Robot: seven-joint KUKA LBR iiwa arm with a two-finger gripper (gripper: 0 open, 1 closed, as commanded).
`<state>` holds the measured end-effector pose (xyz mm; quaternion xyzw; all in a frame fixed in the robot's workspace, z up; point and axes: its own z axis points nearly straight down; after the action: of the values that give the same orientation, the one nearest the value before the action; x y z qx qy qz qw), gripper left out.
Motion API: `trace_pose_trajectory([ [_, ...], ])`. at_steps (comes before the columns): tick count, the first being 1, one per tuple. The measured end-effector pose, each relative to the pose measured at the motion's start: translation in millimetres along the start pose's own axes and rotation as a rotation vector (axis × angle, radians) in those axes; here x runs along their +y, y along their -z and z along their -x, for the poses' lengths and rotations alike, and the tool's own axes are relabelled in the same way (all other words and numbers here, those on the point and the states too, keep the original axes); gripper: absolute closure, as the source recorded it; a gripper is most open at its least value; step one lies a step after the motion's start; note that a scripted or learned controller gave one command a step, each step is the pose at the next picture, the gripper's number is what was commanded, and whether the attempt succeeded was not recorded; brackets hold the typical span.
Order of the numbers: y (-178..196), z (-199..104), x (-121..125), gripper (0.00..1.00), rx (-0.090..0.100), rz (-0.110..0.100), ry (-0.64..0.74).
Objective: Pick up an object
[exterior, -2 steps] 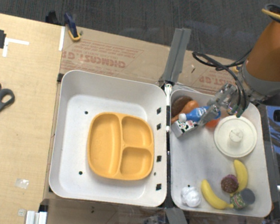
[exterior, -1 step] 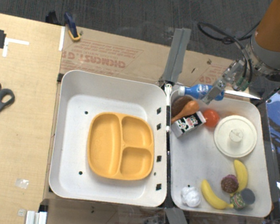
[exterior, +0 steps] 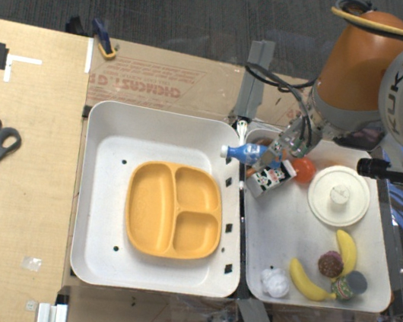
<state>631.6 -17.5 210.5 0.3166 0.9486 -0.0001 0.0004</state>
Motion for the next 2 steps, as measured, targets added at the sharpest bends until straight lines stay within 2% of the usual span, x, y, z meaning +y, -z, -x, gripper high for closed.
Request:
trace_pose_trajectory([
  [1, 93.6, -0.2, -12.5, 1.00, -0.002, 0.000, -0.308],
  [2, 35.3, -17.2, 20.7, 1.00, 0.000, -0.002, -0.265],
])
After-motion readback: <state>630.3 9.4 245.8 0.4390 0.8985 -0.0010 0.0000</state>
